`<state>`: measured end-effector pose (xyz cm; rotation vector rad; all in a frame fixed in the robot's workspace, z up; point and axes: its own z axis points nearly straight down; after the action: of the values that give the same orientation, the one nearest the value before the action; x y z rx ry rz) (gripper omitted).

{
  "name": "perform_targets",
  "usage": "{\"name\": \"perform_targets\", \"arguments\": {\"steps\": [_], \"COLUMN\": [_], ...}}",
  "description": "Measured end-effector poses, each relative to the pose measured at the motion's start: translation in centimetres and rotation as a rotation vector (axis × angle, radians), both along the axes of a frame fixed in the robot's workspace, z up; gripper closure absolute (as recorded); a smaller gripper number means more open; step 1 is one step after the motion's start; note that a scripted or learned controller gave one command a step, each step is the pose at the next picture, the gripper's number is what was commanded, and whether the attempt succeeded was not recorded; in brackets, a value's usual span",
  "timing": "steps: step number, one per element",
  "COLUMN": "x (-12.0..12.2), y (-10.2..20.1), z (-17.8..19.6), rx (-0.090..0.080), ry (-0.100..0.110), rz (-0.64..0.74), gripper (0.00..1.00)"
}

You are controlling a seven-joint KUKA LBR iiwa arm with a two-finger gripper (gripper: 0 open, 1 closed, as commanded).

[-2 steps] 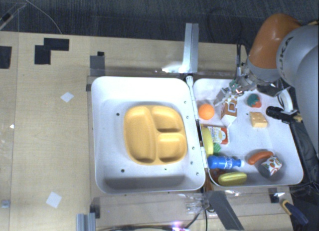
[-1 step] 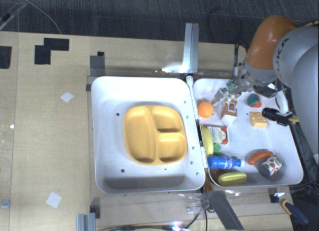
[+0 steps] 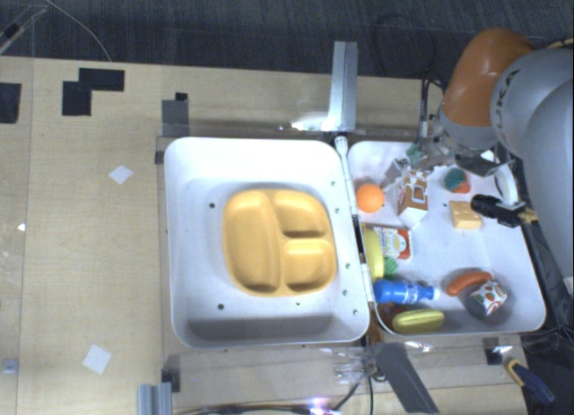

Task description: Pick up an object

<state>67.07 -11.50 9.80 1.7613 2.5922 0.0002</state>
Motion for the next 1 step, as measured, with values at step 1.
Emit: {"name": "perform_targets", "arguments": {"steps": [1], "x": [0.40], "y": [0.13], "z": [1.36], "rx": [-0.001], "ry": [-0.016], "rz": [0.004], "gripper": [1.00]}}
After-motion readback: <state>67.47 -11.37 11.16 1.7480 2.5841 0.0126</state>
